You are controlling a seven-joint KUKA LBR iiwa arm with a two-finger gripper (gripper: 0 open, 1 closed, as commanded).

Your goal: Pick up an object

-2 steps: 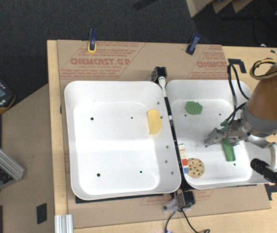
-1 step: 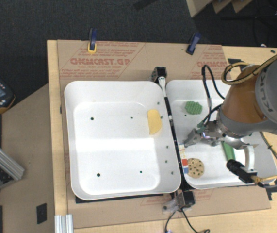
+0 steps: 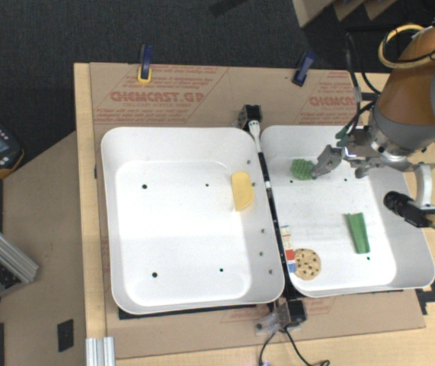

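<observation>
My gripper [image 3: 344,164] hangs over the back of the right bin [image 3: 400,277], open with nothing between its fingers. Its left finger [image 3: 326,161] is just right of a small green bumpy piece [image 3: 302,168] lying on the bin floor; I cannot tell whether they touch. A long green block [image 3: 357,232] lies further forward in the same bin. A round cookie [image 3: 306,263] rests near the bin's front left corner, with a small red and blue item [image 3: 290,256] beside it. A yellow piece [image 3: 241,191] lies at the right side of the left bin [image 3: 126,280].
The grey arm with its orange band [image 3: 419,48] comes in from the upper right over the right bin's back edge. A black cable attachment [image 3: 404,207] sticks out at the right rim. Clamps [image 3: 145,63] hold the cardboard base at the back.
</observation>
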